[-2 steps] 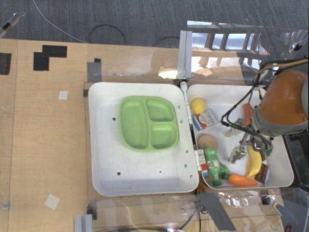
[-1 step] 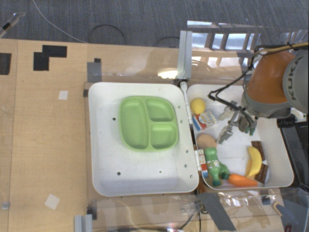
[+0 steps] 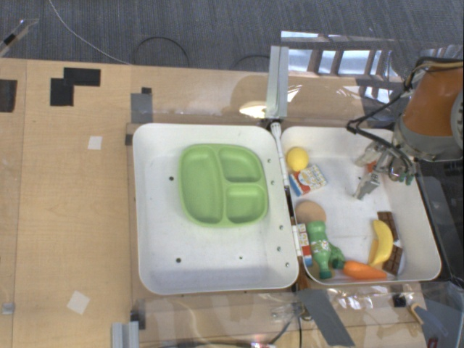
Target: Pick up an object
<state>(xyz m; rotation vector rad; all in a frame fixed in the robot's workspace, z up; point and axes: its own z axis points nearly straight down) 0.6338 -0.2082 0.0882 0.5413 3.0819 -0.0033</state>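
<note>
The claw (image 3: 368, 183) hangs over a bare patch in the upper part of the right bin (image 3: 428, 227), fingers spread and nothing between them, which reads as a hover before choosing a target. Every candidate sits apart from it: the lemon (image 3: 296, 158) and small packet (image 3: 309, 178) off to its left, the banana (image 3: 381, 242) just below it, the carrot (image 3: 365, 270) and green toy (image 3: 323, 249) lower still. The banana lies nearest, so it seems the likeliest pick.

Grey carpet floor (image 3: 181, 13); light wooden bench (image 3: 65, 216); black cable (image 3: 80, 31).
</note>
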